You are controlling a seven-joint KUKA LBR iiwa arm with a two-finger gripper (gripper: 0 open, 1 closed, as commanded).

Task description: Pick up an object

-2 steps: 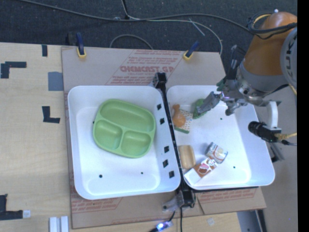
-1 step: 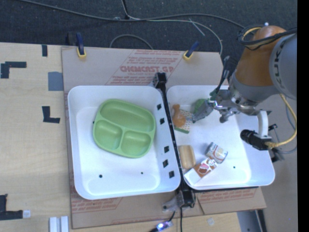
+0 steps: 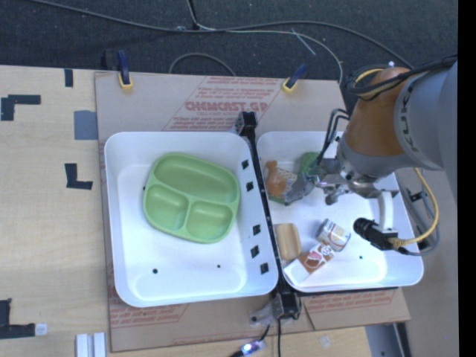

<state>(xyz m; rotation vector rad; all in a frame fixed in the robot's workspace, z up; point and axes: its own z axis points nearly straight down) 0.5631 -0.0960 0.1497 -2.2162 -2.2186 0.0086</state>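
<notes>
Reaching in from the right, the grey arm (image 3: 405, 125) with its orange band hangs over the right bin (image 3: 398, 274), and the end effector (image 3: 301, 190) sits low at the bin's upper-left corner. Its dark tip is pressed right in among a small cluster there: an orange-brown object (image 3: 274, 177) just to its left, touching or nearly so, and a green object (image 3: 309, 162) just above it, partly tucked under the wrist. Whether the end effector is released or clenched, I cannot tell; the tip is a dark blur against those items, and nothing can be seen clearly caught in it.

Below the end effector, well apart from it, lies a tan block (image 3: 288, 242) beside the divider (image 3: 256, 199) between the bins. Down and to the right rests a small silver can (image 3: 334, 234), tilted on its side, and just below that a red-and-white packet (image 3: 317, 259) near the bin's front rim.

Far to the left of the end effector, across the divider, the left bin (image 3: 126, 274) carries a green compartment tray (image 3: 192, 197), lying flat. Both bins sit on a cardboard sheet (image 3: 216, 103) on the surface, clipped at the back by two clamps (image 3: 123, 76).
</notes>
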